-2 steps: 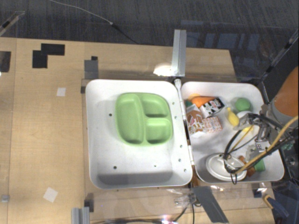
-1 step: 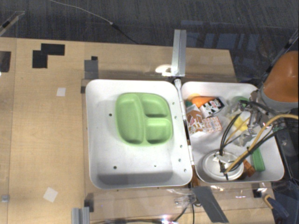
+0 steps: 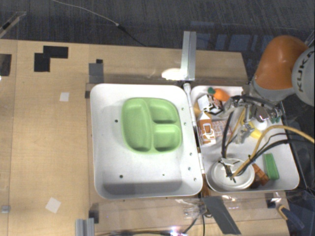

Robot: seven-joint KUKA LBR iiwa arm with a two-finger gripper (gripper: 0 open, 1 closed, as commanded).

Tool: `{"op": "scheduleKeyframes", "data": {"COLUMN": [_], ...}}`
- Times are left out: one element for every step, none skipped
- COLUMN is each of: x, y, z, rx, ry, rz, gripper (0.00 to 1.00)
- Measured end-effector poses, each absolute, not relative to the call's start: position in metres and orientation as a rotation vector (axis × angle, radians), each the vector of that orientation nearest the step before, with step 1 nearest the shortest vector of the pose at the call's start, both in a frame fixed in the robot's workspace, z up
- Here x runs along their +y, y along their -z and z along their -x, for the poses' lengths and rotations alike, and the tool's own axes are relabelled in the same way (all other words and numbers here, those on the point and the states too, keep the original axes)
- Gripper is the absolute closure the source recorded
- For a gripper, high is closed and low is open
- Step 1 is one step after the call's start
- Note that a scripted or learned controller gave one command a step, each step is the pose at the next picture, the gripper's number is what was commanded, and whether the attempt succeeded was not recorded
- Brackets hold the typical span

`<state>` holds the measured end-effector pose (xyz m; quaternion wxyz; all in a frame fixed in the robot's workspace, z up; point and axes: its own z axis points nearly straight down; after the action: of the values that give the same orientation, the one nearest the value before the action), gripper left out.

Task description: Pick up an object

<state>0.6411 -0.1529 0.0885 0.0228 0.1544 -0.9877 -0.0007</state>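
My gripper [image 3: 242, 123] hangs over the middle of the right bin [image 3: 291, 183], below the arm's orange band [image 3: 277, 63]. Black and yellow cables trail from it across the bin. Just left of it lies a brown and white carton [image 3: 206, 130]. A small yellow piece [image 3: 255, 132] sits right beside it. An orange item [image 3: 220, 94] and a small white and black item [image 3: 204, 103] lie at the bin's far end. A white round bowl [image 3: 230, 175] rests at the near end, with a green block [image 3: 270, 165] and a brown piece [image 3: 261, 175] to its right.
The left bin [image 3: 106, 146] holds a green divided plate [image 3: 150, 124]. A metal post [image 3: 189, 55] stands behind the wall between the two bins. Wooden bench [image 3: 44, 146] spreads to the left.
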Motion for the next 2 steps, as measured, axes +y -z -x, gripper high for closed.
{"op": "scheduleKeyframes", "data": {"x": [-0.125,-0.091], "y": [-0.089,-0.089], "z": [-0.597,-0.584], "rx": [-3.140,-3.153], "ry": [-0.004,-0.006], "rz": [-0.303,-0.200], "gripper": [0.00,0.00]}}
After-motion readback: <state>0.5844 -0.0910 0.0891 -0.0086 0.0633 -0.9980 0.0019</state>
